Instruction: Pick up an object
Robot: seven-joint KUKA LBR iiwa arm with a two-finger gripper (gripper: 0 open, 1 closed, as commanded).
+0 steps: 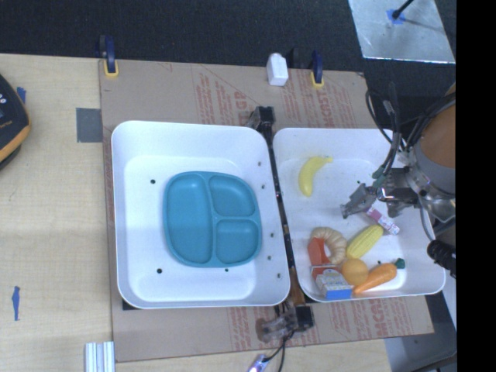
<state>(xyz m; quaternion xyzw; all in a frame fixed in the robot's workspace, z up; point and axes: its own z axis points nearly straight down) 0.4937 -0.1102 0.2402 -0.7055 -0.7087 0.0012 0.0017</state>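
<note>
Your bench carries two shallow white bins side by side: the left bin (128,208), from 7 to 10 o'clock in the camera view, holds a blue three-compartment plate (211,218) lying flat near its middle; the right bin (341,142), from 3 to 5 o'clock, holds all the small pieces. The arm (438,149) comes in at 3 o'clock, orange band showing above the wrist, and its gripper (363,201) hangs over the right bin's middle, fingers pointing toward 9 o'clock. You can see nothing between those fingers; whether they stand wide or narrow cannot be told from this angle. Candidates for the pick, by size: an orange carrot (375,278) at the bin's 5 o'clock corner; a yellow corn cob (365,241) just below the gripper, a pink-and-white packet (385,220) touching its upper end; a yellow banana (310,174) alone toward 10 o'clock of the gripper, well apart from the rest; a tan curved piece (333,239), a red piece (317,250), an orange ball (354,270) and a small blue block (337,292), all packed together. Judged step: approach, nothing grasped yet. The next move calls for choosing one target and descending squarely on it; the banana offers clear space all round, while the corn sits nearest but crowded, so a neighbour could be nudged.
</note>
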